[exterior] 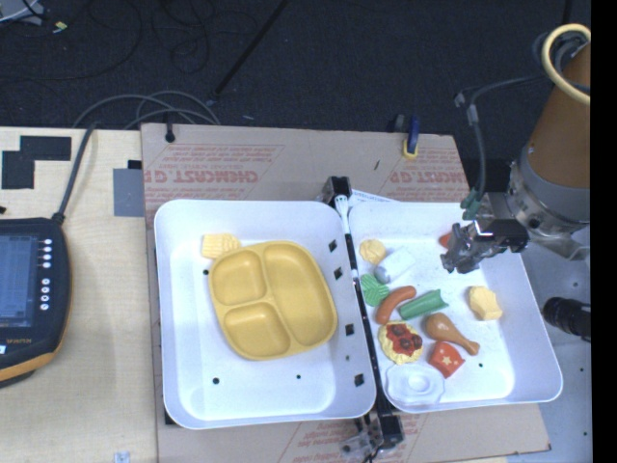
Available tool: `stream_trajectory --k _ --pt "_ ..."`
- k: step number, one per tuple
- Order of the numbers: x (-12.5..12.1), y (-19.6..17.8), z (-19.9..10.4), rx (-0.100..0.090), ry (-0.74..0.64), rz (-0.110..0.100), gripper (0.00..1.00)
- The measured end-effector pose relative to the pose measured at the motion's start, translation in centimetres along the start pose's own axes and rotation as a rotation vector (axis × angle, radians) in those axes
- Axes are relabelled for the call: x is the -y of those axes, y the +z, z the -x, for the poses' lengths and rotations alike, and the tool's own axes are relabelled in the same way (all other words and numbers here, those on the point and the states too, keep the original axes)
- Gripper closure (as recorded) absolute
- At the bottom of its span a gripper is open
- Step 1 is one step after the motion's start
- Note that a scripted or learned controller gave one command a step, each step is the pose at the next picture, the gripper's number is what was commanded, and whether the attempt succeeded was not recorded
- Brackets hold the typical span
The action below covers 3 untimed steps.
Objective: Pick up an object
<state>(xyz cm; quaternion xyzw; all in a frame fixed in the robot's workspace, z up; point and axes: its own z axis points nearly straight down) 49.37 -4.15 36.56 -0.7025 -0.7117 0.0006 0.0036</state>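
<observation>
Both bins are white. The divided plate is mustard yellow, and a paler yellow ridged piece lies by it. Right bin: a red-orange sausage, a green pod, a brown drumstick, a red pepper, a yellow pizza slice with red dots, and a yellow chunk. The gripper is black.
</observation>
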Motion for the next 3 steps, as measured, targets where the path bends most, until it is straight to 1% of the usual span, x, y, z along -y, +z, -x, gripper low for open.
stream_trajectory --k 1,2,3 --pt "0.8 2.4 -5.7 0.002 0.007 -0.001 1.0" --pt "1.7 -1.0 -13.2 0.003 0.004 0.005 1.0" --pt "-0.3 -6.8 -12.0 0.004 0.01 0.009 1.0"
